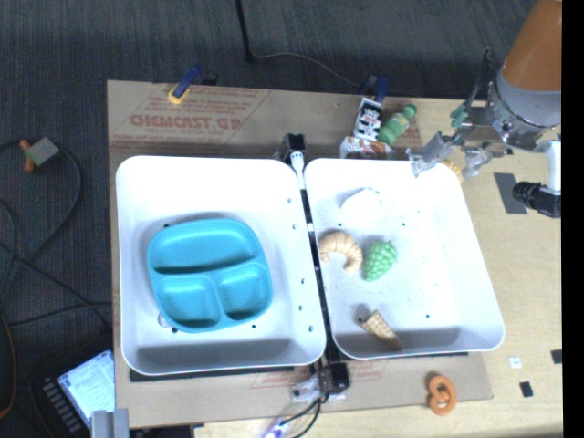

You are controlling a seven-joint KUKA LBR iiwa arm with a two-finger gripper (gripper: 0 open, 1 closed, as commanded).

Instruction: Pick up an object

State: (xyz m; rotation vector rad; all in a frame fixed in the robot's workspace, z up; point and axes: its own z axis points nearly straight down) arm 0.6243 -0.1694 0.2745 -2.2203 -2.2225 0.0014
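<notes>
The arm [534, 48] was cut off by the top and right edges, only its orange band and grey wrist in frame. The gripper [436, 156] hung over the right bin's [474, 272] far corner, its fingers too small and cluttered to read as open or shut. A white object [361, 199] in that bin blended into the floor, its shape unclear. The packet [365, 130] and green item [395, 124] beyond the bins were too small to identify. The tray [210, 275] hid something at its near-left edge. A device [87, 386] at bottom left ran partly out of frame.
</notes>
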